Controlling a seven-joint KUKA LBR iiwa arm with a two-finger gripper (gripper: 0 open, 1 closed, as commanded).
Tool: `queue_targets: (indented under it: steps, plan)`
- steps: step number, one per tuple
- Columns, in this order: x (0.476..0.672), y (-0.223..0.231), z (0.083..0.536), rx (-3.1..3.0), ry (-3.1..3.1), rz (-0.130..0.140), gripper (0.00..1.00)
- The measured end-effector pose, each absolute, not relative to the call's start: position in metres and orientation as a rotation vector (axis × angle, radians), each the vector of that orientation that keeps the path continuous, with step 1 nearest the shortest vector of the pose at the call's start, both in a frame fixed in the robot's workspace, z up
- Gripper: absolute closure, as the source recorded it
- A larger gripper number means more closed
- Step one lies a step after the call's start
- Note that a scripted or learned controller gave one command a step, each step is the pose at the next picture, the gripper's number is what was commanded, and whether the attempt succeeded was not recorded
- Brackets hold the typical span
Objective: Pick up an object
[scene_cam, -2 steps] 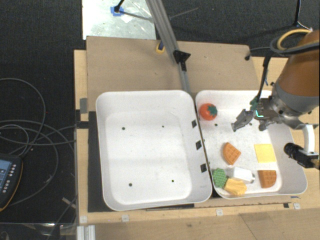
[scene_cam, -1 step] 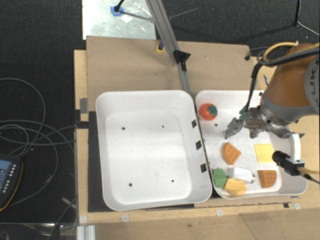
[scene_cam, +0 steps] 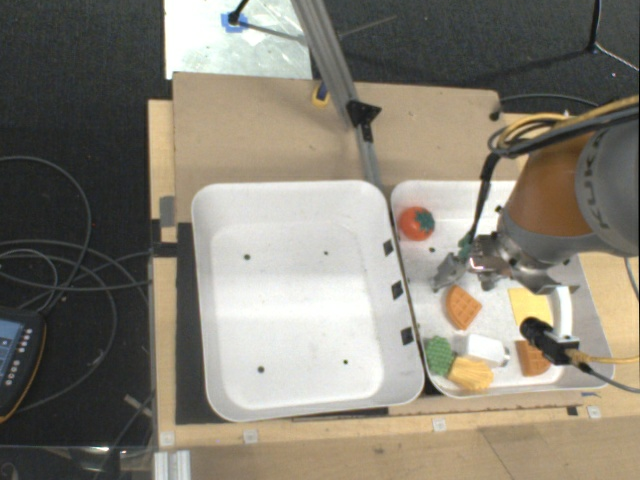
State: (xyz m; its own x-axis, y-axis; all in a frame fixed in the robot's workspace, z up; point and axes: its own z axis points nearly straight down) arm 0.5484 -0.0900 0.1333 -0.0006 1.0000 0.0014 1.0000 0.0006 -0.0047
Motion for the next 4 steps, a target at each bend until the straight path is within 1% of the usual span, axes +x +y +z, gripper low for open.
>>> queue_targets:
  steps: [1, 2, 3, 4]
  plan:
    - [0.548, -0.09, 0.088, -2.218, -2.22, 0.003, 0.0]
    - [0.55, -0.09, 0.101, -2.222, -2.223, -0.003, 1.0]
    - [0.551, -0.084, 0.164, -2.219, -2.232, -0.007, 1.0]
    - [0.551, -0.083, 0.207, -2.218, -2.231, -0.006, 1.0]
